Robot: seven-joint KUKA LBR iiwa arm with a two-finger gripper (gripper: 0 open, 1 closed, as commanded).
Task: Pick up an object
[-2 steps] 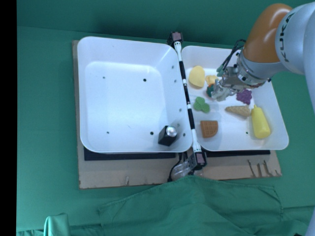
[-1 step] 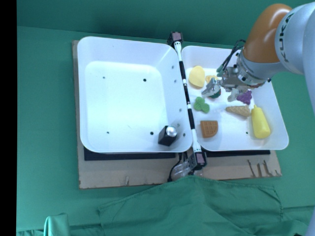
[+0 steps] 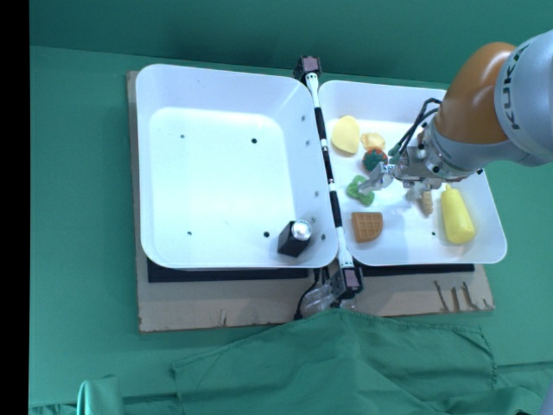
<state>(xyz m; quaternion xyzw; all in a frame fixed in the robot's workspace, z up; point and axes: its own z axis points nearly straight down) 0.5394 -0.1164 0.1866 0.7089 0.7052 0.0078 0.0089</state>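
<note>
The arm's gripper (image 3: 378, 180) is hovering in the right bin (image 3: 488, 251), just beside a green toy (image 3: 360, 190). I cannot tell the jaws' state. Crowded neighbours may be getting nudged, likely spoiling the grasp.

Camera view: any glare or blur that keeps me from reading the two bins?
Camera view: the left bin floor is washed out by bright glare; the right bin is evenly lit, its toys sharp; the claw looks slightly soft and throws a faint shadow.
</note>
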